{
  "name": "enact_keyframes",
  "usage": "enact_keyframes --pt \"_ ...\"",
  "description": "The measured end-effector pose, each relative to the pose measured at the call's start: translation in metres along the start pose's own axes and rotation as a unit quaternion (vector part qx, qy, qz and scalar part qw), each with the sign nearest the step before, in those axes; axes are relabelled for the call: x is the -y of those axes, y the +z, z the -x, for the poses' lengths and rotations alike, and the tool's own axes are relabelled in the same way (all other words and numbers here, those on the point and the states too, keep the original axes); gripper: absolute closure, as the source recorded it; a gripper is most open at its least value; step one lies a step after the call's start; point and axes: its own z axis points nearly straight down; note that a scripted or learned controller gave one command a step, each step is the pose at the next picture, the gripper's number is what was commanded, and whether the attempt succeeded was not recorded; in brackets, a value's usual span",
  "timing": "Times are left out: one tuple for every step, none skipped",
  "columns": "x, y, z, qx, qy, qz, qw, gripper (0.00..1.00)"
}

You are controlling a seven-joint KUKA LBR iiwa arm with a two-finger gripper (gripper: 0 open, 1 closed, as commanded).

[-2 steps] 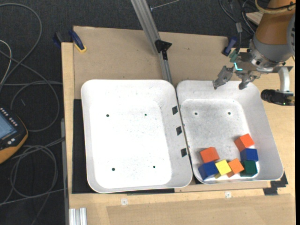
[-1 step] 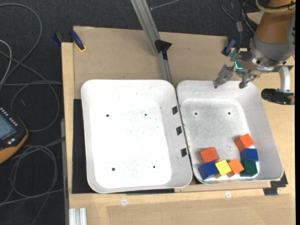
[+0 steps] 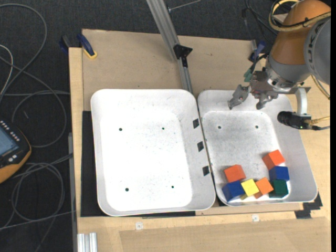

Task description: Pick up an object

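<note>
The arm [image 3: 302,35] enters from the right, orange band above the wrist, wrist angled down and leftward. The pincer [image 3: 248,100] points downward, its two fingers [image 3: 237,97] spread apart, nothing between them.

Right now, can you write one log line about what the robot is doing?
claw: open, holding nothing, above far end of right bin | blocks: clustered at near end, untouched | pick: not yet done

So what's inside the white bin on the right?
The right bin holds colored blocks bunched in its near corner: two orange, two blue, one yellow, one green. They hide anything beneath them.
</note>
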Motion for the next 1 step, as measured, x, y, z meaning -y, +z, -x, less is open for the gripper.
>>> enact_keyframes --pt "-0.0043 0.0434 -0.0018 0.0 0.0 0.0 1.0 0.0"
